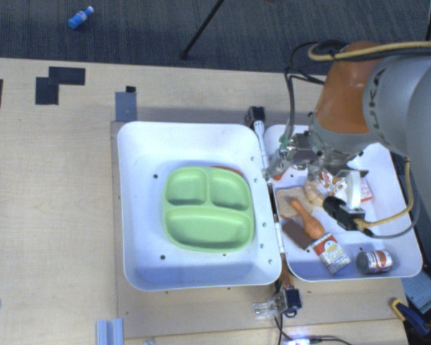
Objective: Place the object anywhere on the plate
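Your pincer hangs low over the right bin; you can't tell its state. The carrot lies there among clutter, near a can. The green plate sits in the left bin.

Bright, even overhead light, slightly cool and bluish, fills the scene. The 2 shallow white plastic bins glow pale blue with soft glare on their floors and little surface detail. The green sectioned plastic plate casts only a faint shadow at its lower edge. The large grey robot arm with an orange band looks soft and somewhat blurred, perhaps out of focus from nearness to the lens. Beneath it, the small objects sit in shade and are hard to resolve. The dark carpet looks grainy.
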`<state>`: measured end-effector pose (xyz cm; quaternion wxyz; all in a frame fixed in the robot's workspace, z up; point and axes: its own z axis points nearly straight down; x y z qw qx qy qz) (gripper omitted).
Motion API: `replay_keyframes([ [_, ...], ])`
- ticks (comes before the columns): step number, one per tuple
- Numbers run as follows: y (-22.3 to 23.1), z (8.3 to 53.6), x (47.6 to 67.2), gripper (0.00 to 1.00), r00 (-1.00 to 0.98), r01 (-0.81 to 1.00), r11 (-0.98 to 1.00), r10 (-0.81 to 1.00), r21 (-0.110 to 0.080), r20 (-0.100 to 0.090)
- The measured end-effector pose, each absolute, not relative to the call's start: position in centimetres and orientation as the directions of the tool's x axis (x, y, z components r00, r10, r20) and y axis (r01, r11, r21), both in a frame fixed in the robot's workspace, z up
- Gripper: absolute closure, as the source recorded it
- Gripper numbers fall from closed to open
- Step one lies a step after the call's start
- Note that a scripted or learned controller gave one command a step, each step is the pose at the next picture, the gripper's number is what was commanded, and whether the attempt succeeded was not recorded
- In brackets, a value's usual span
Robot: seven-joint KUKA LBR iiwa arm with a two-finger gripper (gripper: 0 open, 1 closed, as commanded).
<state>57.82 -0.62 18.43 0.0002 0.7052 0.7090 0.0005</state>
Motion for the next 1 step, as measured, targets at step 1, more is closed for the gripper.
replay_keyframes([
  [1, -0.62, 18.43, 57.82, 0.0, -0.005, 1.0, 0.005, 1.0, 0.001, 0.001],
])
